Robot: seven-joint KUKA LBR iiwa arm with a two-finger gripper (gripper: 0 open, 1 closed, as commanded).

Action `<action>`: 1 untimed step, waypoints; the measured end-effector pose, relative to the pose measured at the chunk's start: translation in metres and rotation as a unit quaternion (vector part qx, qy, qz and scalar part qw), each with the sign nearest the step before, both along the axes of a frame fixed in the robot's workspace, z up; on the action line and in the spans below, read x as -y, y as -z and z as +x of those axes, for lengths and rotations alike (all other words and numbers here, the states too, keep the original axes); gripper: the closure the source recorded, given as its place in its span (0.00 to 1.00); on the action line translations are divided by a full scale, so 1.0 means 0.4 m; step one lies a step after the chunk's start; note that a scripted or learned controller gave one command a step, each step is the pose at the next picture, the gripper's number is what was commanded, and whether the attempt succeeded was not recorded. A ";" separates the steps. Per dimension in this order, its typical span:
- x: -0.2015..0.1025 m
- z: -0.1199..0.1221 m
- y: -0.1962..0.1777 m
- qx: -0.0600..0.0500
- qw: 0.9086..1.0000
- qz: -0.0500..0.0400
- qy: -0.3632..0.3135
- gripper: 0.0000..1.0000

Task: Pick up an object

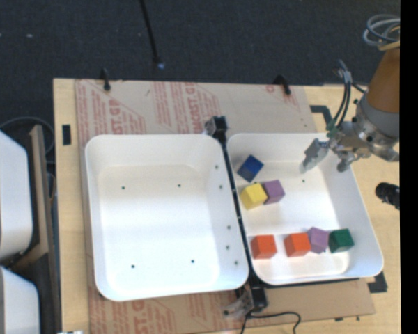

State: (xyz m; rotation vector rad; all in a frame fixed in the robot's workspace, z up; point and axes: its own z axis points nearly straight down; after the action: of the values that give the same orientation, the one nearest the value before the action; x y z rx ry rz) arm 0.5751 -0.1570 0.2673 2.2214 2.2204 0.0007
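The right bin point(360, 214) holds several small cubes. A blue cube point(250, 167) lies near its back left, with a yellow cube point(253, 195) and a purple cube point(273, 191) touching just in front of it. Along the front wall stand two orange cubes point(264, 245) point(297, 243), a second purple cube point(319, 239) and a green cube point(341, 239). My gripper point(327, 158) hangs over the bin's back right part, open, with nothing between its fingers. It is well to the right of the blue cube and apart from every cube.
The left bin point(97, 186) sits beside the right one, and their rims meet at a dark clamp point(217, 126). Both rest on a cardboard sheet point(160, 103) on the bench. A white box point(7, 186) stands at the far left.
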 end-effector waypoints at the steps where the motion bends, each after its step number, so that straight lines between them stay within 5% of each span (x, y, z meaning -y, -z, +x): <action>1: -0.098 0.003 0.319 0.002 1.000 0.000 0.000 0.00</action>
State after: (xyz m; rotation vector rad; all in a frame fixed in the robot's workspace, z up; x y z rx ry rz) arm 0.5764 -0.1180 0.1398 2.2192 2.2183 0.0041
